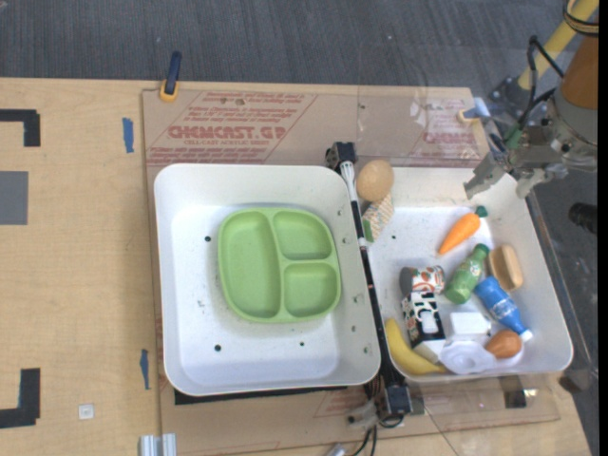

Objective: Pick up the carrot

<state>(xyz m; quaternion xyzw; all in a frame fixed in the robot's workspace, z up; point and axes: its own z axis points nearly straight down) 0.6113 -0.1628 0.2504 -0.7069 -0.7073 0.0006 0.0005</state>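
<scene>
Arm: reaching in from right, jaws (pixel 501 176) spread open, holding nothing, above right bin's (pixel 549 283) far edge; carrot (pixel 460 232) lies near.

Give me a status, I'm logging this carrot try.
Gripper above right bin's far edge, holding nothing. Carrot lying in bin, untouched. Green bottle close beside it.

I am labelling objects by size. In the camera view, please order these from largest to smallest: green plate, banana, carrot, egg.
1. green plate, by far
2. banana
3. carrot and egg look close in size; I would not rank them.
</scene>
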